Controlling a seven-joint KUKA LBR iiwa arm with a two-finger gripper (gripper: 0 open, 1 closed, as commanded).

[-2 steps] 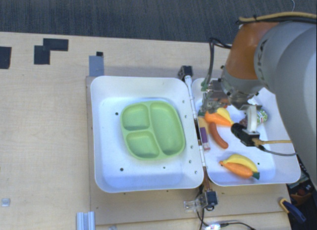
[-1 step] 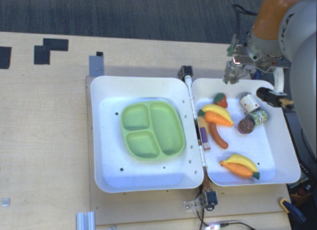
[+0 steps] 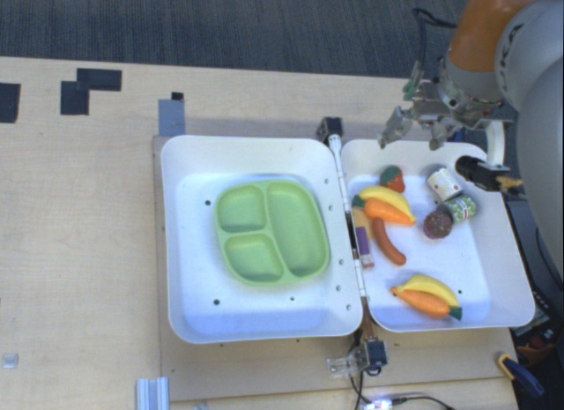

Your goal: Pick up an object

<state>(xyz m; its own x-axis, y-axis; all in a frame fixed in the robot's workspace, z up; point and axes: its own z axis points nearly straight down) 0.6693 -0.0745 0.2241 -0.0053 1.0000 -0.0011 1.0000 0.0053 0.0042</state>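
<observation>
Label on can (image 3: 451, 197) unreadable

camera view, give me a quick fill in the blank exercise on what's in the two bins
1. The green divided plate lies in the ____ bin of the view.
2. That plate has ____ compartments.
3. The gripper hangs over the far rim of the right bin, holding ____.
4. The banana at the bin's far end lies against a carrot coloured ____.

Missing words: left; three; nothing; orange
</observation>
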